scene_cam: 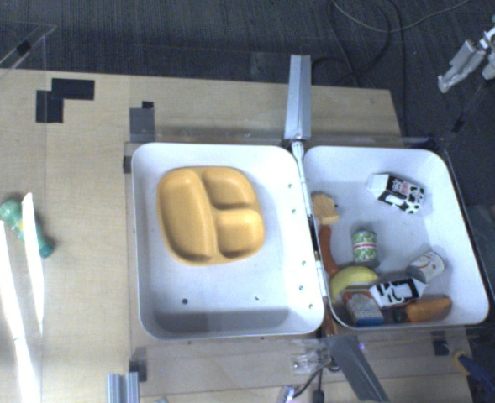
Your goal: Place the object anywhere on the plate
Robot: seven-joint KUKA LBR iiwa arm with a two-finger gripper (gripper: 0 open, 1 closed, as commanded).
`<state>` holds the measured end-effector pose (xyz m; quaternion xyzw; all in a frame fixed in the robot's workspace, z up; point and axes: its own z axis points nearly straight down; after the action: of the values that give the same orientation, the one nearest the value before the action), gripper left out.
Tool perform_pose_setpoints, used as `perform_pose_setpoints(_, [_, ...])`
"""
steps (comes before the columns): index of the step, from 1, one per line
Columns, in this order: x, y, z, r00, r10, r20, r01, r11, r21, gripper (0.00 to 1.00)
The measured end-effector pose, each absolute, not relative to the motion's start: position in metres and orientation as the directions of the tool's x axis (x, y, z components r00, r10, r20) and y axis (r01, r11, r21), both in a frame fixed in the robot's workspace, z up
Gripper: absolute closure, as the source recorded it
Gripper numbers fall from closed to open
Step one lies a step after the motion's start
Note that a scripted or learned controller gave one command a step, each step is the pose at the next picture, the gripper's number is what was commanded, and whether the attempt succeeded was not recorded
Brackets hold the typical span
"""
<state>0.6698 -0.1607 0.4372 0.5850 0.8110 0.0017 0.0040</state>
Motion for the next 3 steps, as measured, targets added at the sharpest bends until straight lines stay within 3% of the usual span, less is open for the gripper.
perform_pose_setpoints(3, [0.6698, -0.1607, 0.4375, -0.316, 0.949, -0.005, 0.949, 0.316, 0.008, 0.0])
